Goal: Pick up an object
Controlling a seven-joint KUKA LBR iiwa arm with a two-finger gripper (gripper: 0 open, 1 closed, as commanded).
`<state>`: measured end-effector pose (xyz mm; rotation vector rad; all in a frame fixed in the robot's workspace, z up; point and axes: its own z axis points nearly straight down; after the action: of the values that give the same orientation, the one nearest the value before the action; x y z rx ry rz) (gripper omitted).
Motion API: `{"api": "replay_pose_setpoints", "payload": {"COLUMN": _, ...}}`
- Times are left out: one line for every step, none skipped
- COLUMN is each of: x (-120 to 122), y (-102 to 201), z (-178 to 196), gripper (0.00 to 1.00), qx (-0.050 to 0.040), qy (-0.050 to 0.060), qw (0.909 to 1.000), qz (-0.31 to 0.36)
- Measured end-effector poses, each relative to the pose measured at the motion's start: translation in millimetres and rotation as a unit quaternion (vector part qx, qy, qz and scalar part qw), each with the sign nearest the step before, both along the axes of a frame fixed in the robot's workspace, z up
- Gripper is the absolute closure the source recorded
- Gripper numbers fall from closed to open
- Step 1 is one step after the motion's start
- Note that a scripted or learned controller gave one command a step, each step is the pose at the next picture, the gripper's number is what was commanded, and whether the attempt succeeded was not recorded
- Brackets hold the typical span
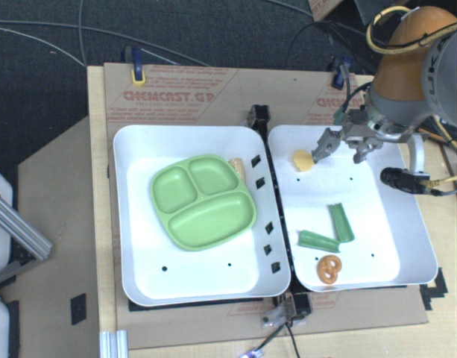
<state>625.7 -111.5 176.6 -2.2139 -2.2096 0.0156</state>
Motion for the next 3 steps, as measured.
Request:
{"api": "replay_pose_setpoints", "payload": {"x": 3, "y": 0, "z": 9, "gripper": 0.0, "qx": -0.0006, "qy": -0.008, "qw": 1.0, "qz": 0.001}}
{"api": "replay_pose_setpoints", "payload": {"x": 6, "y": 0, "z": -52, "gripper": 0.0, "qx": -0.0007, "qy": -0.006, "qw": 1.0, "qz": 0.001}}
{"api": "replay_pose_setpoints", "payload": {"x": 6, "y": 1, "z": -93, "gripper": 0.0, "qx": -0.0006, "qy": -0.006, "qw": 1.0, "qz": 0.001}}
